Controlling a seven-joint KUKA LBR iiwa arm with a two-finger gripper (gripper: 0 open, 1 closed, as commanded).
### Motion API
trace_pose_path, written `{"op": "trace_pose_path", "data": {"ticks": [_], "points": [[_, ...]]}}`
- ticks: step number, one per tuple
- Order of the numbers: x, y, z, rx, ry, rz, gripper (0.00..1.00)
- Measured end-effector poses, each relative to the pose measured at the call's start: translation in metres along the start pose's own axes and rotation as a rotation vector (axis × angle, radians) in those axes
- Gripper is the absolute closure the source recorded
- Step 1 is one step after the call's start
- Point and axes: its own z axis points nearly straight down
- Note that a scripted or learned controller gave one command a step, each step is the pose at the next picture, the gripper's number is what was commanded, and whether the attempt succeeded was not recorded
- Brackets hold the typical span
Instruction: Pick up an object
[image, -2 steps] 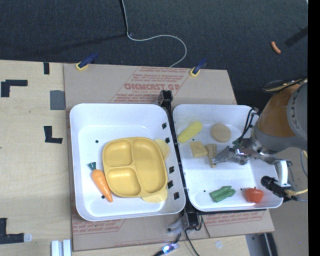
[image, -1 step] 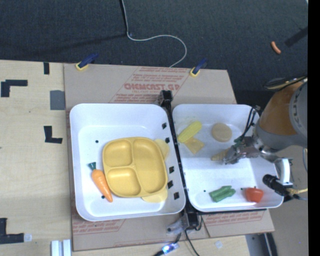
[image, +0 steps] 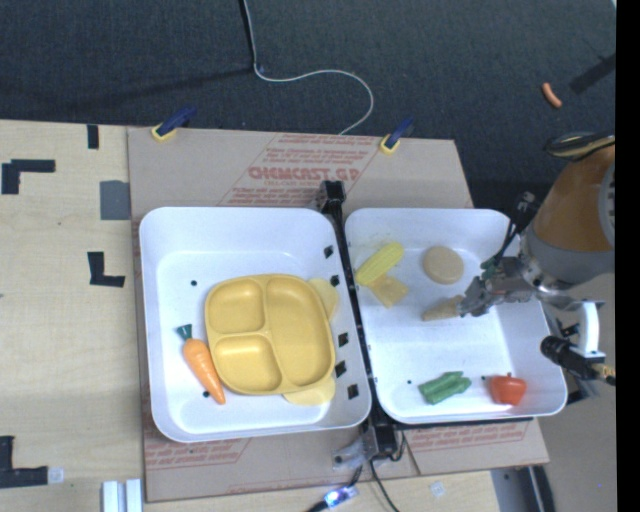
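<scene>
Looking at the right bin (image: 520, 222): finding the gripper (image: 478, 300) low over its middle right, reaching in from the right. Seeing one tan piece (image: 440, 312) just at the gripper tip, lying flat on the bin floor, long axis running left to right, the right end a little farther, the thin end pointing left. Touching the gripper or only beside it: not possible to tell. Not managing to tell if the gripper is open or closed, being dark and small here.

Counting in this bin also one corn (image: 380, 262) at far left, pointing far-right, one yellow block (image: 391, 292) just near of it, one round beige disc (image: 443, 265), one green item (image: 443, 386) and one red item (image: 508, 390) at the near wall.

Counting in the left bin (image: 160, 300) one yellow plate (image: 270, 333) and one carrot (image: 203, 368) at its left, tip pointing near-right. Noticing something pale yellow (image: 318, 392) partly hidden under the plate.

Seeing the arm (image: 580, 225) cut off at the right edge.
</scene>
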Motion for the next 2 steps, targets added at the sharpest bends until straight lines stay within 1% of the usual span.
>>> {"op": "trace_pose_path", "data": {"ticks": [1,2], "points": [[0.010,0.005,-0.050,-0.001,0.000,-0.001,1.00],[0.010,0.006,-0.074,0.001,0.000,0.000,1.00]]}}
